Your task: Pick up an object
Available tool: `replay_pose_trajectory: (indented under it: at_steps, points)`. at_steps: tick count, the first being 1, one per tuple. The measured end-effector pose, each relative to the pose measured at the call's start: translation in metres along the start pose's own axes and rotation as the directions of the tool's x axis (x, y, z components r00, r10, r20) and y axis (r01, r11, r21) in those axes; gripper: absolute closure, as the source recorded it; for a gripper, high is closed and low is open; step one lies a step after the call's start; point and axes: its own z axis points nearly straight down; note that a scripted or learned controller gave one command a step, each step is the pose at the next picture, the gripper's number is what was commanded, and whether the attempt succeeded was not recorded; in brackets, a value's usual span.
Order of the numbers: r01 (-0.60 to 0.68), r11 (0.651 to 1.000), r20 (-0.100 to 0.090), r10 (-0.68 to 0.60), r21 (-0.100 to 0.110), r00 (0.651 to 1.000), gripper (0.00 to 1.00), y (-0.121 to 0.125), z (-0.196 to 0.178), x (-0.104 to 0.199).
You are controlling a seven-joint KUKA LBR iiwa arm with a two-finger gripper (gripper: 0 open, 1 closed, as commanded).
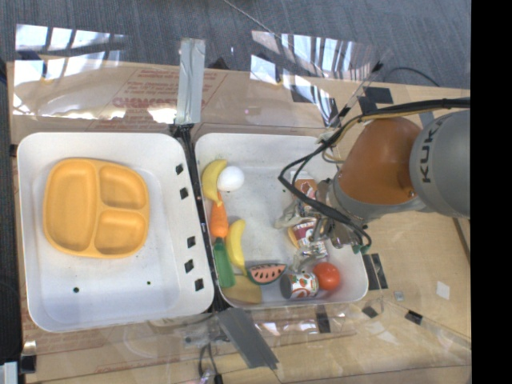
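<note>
- Nearest the camera: clear plastic sheeting (264, 338) with grey tape strips is lying along the near edge of the bench, just below the right bin (264, 146).
- Bench surface is showing brown cardboard (120, 94) beyond the bins; dark grey carpet (120, 6) is lying past that.
- Left bin (32, 238), touching the right bin's left wall, is holding a yellow divided tray (96, 208) with three compartments.
- Right bin is holding toy food. Along its left wall: a yellow banana (211, 178) with a white egg (231, 179) touching it, an orange carrot (219, 221), a second banana (236, 245), a green piece (222, 265).
- Along the right bin's near wall: a watermelon slice (266, 274), a small printed can (299, 285) lying on its side, a red tomato (326, 277) touching the can.
- Arm (400, 166) is reaching in over the right bin's right wall, cables trailing.
- Gripper (314, 232) is hanging low over the right bin's floor, right of centre, above the can and tomato. Red-and-white printed items are sitting around it; whether anything is between the jaws, and how far apart they are standing, I cannot tell.
</note>
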Motion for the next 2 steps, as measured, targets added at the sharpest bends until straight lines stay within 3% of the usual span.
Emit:
replay_pose_trajectory:
  at_steps: [1, 2]
  points:
    - [-0.127, 0.992, 0.009, 0.127, 0.002, 0.992, 0.0, -0.0022, -0.0008, -0.0109]
    - [-0.157, 0.988, 0.005, 0.157, 0.0, 0.988, 0.0, -0.0006, -0.0001, -0.0025]
